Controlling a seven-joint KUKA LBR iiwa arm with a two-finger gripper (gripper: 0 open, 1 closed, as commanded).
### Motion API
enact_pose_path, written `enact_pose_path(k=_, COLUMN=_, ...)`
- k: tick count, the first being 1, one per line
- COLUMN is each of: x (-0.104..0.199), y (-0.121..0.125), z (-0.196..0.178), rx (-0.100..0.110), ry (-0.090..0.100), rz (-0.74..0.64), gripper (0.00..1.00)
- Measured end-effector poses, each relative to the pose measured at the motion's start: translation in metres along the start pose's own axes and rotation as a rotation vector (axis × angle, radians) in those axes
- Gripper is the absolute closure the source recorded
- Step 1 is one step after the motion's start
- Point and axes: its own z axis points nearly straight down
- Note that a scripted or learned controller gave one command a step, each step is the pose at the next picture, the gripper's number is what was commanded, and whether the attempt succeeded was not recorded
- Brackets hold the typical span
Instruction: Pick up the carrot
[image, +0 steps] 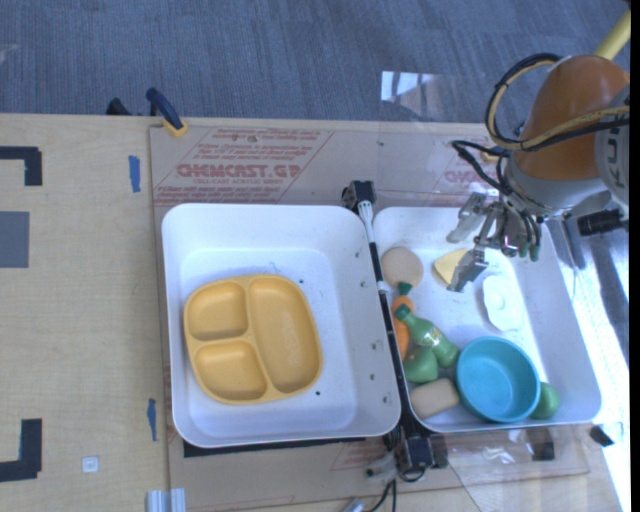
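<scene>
While the arm (570, 110) reaches over the right bin (575, 340), its gripper (478, 250) hangs with fingers spread apart, holding nothing, above a yellow wedge (450, 266). The carrot (402, 318), a small orange piece with a green top, lies against that bin's left wall, beside a green vegetable (428, 350) and a blue bowl (497, 378).

One camera sits fixed above my bench (80, 300) — looking down aslant. Both bins show; I enter from its right.
</scene>
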Motion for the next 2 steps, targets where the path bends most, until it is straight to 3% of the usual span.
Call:
enact_pose_path(k=1, x=0.020, y=0.008, z=0.066, rx=0.000, ry=-0.008, rz=0.258, gripper=0.00)
enact_pose_path(k=2, x=-0.026, y=0.006, z=0.077, rx=0.002, ry=0.004, rz=0.554, gripper=0.00)
